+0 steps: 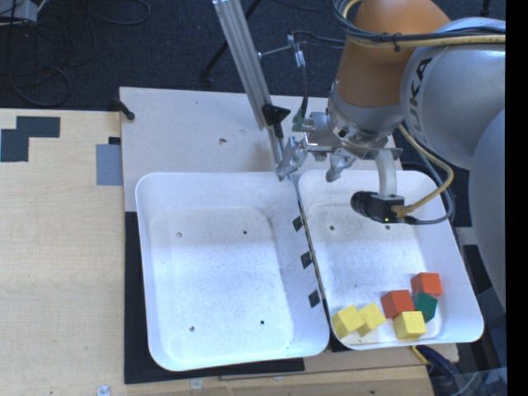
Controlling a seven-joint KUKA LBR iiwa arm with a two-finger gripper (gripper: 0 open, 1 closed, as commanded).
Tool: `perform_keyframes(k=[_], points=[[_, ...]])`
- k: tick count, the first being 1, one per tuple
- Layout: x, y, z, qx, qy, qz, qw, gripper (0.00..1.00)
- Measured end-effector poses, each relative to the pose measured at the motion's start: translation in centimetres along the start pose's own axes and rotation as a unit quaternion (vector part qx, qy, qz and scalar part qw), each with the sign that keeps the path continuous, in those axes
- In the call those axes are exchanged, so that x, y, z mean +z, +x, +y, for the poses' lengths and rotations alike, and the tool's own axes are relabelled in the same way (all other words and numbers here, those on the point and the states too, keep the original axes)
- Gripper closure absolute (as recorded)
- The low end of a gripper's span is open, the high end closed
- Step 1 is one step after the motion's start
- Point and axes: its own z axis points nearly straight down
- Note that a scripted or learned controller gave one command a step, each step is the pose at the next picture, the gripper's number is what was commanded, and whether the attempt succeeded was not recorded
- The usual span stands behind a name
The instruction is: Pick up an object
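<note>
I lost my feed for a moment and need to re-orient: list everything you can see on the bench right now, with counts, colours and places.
White bins: 2, side by side; left bin, right bin.
Yellow blocks: 3, near corner of the right bin;.
Red-orange blocks: 2, right bin, next to the yellow ones;.
Green block: 1, right bin, between the red-orange and yellow blocks.
Black clips: 3, along the seam between the bins.
Aluminium rail: 1, silver, slanting up behind the bins.
Arm: 1, grey with an orange band, reaching from the right.
Tool: 1, over the far end of the right bin.
</note>
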Motion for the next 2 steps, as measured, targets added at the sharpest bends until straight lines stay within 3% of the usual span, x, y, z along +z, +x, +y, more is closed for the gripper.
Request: perform_keyframes(k=[1, 2], points=[[6.2, -1.4, -7.9, 0.001, 0.011, 0.000, 0.9999, 0.00], [0.5, 3.6, -5.7, 0.000, 0.006, 0.000, 1.0000, 0.00]])
